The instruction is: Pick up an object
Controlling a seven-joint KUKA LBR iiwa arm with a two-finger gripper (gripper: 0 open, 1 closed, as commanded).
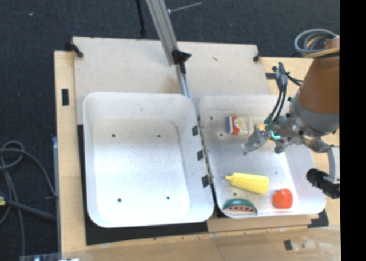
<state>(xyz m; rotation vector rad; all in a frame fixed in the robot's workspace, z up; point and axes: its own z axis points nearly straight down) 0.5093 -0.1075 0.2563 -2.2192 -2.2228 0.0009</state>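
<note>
A dark carpeted floor surrounds a pale wooden bench point(68, 157) bearing two white bins; the left bin point(143, 157) lies bare beside the right bin point(297, 197), which holds all the objects. Taking the right bin as landmark: a small carton point(239, 125) lies near its far wall, long axis running left-right. A yellow bottle point(249, 182) lies toward its near side, nozzle pointing at the left bin. A red ball point(282, 198) and a watermelon slice point(240, 206) sit along its near rim. The gripper point(254, 141) hangs over the bin's middle, just near-side of the carton, probably lining up on it; whether it is released or clenched cannot be told.
</note>
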